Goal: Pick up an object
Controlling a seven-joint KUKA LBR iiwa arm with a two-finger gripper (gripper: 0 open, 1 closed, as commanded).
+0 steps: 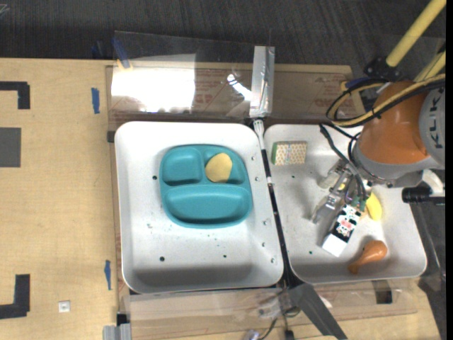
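Observation:
My gripper [330, 205] hangs over the middle of the right bin [304, 257], below the arm's orange band. A small white box with a black and red print [342, 231] lies just to its lower right, touching or nearly touching it. Beside the box there is a yellow piece [373, 207], partly hidden by the wrist. An orange pear-shaped object [369, 253] rests near the bin's front right corner. A green patterned pad [289, 153] lies at the bin's back left. I see nothing held in the gripper.
The left bin [141, 253] holds a teal divided plate [205, 205] with a yellow round lump [218, 167] in its back right compartment. A clear plastic sheet [184, 83] and a metal post [262, 80] stand behind the bins. Cables run along the arm at the right.

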